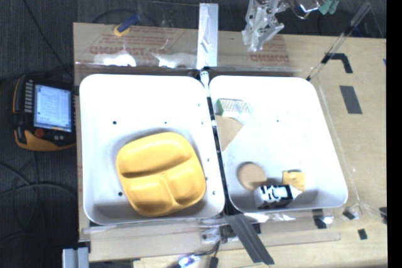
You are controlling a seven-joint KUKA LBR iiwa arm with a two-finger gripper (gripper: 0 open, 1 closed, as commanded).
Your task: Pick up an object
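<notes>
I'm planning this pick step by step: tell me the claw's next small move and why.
Probably bring the claw forward and down over the right bin. It hangs above the bench behind the bins, over neither. The small objects there, a round tan disc, a yellow block and a black-and-white item, look easier to pinch than the wide yellow divided tray in the left bin.

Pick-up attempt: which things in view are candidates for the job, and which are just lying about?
Job:
- end effector, above the bins' far edge
- yellow divided tray, left bin
- round tan disc, small yellow block, black-and-white object, green-printed packet, right bin

Lying about:
- handheld pendant, floor at left
- blue-and-yellow item, behind bins
</notes>
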